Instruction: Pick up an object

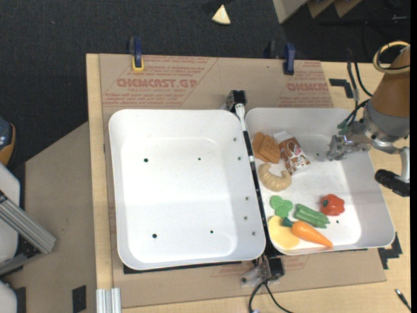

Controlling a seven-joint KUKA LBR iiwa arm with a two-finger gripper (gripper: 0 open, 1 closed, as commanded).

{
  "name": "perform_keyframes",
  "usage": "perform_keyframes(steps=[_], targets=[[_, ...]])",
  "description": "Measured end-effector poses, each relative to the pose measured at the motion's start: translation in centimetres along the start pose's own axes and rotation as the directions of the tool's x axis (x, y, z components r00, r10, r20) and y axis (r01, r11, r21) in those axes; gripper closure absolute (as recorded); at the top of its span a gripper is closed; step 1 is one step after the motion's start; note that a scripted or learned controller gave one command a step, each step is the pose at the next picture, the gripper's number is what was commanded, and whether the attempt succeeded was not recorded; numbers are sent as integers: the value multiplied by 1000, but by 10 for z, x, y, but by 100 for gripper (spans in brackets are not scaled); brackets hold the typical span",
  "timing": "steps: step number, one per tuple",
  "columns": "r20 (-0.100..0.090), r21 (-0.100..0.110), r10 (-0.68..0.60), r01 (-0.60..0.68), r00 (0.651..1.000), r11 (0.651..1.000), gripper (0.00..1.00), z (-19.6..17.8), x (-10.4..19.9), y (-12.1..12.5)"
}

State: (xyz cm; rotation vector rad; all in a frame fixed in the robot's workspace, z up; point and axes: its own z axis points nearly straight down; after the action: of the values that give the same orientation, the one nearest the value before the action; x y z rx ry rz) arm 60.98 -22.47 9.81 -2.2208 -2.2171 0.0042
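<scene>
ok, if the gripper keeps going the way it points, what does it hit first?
The gripper points left across the right bin. First in line is probably the small carton, then the bread; its height above them is unclear.

Grey KUKA arm (391,119) — rounded metal wrist housing under a wide orange band, cream ring at the band's top. Small silver gripper (339,146) of blocky metal parts. Thin dark cables looping beside the wrist — a black cylindrical stub lower on the housing.
</scene>
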Motion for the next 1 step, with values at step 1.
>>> perform_keyframes(steps=[1], targets=[[-3,1,-4,4,1000,1000,100,15,48,-30]])
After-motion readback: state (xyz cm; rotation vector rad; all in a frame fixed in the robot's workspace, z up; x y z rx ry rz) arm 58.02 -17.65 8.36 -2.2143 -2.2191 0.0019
